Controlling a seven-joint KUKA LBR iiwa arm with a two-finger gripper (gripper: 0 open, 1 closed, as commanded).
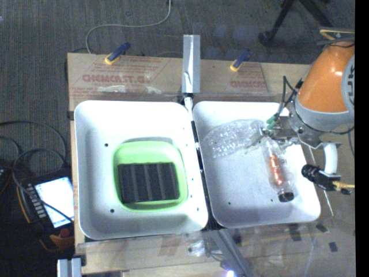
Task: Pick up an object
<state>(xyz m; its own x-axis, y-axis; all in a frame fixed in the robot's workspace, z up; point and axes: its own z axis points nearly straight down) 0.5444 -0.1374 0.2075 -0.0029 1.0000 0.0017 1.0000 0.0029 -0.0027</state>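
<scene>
Two white bins are carried on the desk; the right bin (pixel 230 206) is taken as the landmark. Left of it, a green tray (pixel 150 178) fills the other bin. Inside it lie a crumpled clear bag (pixel 230 137) and, nearer its right wall, a clear bottle (pixel 277 172). The hand (pixel 277 133) is poised above the bottle's top end; its state cannot be told. The approach step is judged to be in hand; a descent onto the bottle is called for next.

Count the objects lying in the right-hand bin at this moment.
2: a clear crumpled plastic container toward the bin's far left, and a clear bottle with orange contents near its right wall. The arm overhangs the far right corner, so something may be hidden.
</scene>
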